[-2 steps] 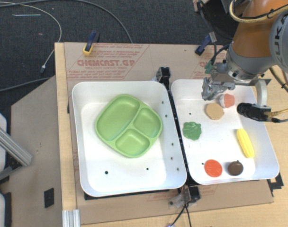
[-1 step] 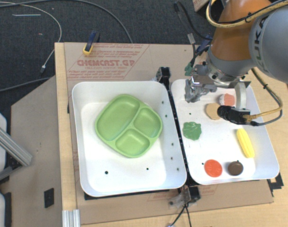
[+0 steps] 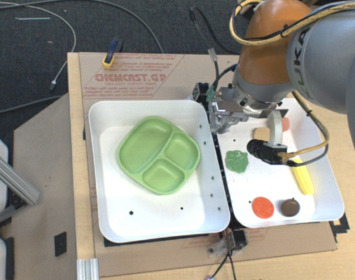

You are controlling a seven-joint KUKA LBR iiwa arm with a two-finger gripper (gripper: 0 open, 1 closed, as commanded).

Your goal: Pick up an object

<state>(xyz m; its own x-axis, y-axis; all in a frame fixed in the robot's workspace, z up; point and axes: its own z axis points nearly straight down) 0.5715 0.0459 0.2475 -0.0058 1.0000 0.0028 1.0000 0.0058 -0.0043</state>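
A green divided plate (image 3: 159, 154) is lying mid left bin (image 3: 101, 214). In the right bin (image 3: 326, 206): green lump (image 3: 236, 161) near its left edge, orange disc (image 3: 262, 206), brown ball (image 3: 290, 206), yellow piece (image 3: 302, 177). Gripper (image 3: 224, 116) is hovering at its back-left corner; grip state unclear.

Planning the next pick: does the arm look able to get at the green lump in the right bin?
Probably yes. The green lump lies apart from the other items on the right bin floor, and the arm's hand hangs just above and beside it, nothing between.
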